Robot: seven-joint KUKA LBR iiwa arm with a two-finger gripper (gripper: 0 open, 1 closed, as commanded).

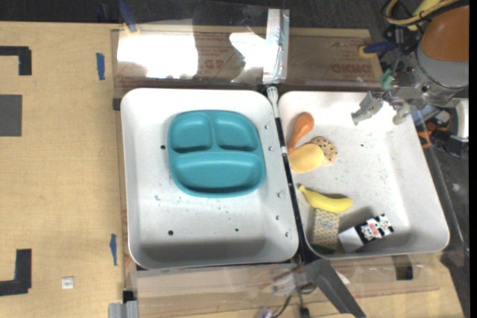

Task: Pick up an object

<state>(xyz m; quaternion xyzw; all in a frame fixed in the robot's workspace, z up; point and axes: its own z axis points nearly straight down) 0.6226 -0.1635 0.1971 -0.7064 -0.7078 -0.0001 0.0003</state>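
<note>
The right bin (402, 182) holds several objects along its left side. An orange carrot-shaped piece (300, 127) lies at the top, with a pale yellow rounded piece (304, 159) and a speckled tan piece (326, 149) just below it. Further down are a banana (326, 199), a woven tan patch (324, 227) and a small white block with dark markings (368, 231). My gripper (381, 110) hangs over the bin's upper right corner, well apart from all of them. Its two fingers stand open with nothing between them.
The left bin (141, 182) holds a teal divided plate (216, 153). A clear plastic sheet (201, 45) lies behind the bins. Yellow and black cables (417, 0) loop at the top right near the arm.
</note>
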